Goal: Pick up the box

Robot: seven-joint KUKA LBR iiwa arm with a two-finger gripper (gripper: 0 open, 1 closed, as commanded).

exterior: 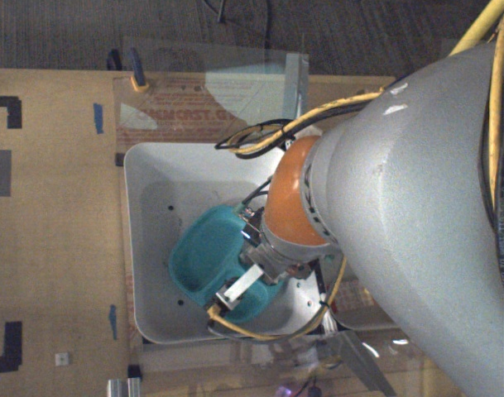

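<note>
A teal box with rounded corners lies in the white bin, toward its near right part. The grey arm with its orange band reaches in from the right and covers the box's right side. The gripper is down at the box's right edge, mostly hidden under the wrist. Whether it touches or holds the box cannot be made out.
The bin's left and far floor is bare white. A clear plastic panel stands behind the bin's far wall. The brown bench to the left bears black marks and blue tape strips. The large grey arm body blocks everything to the right.
</note>
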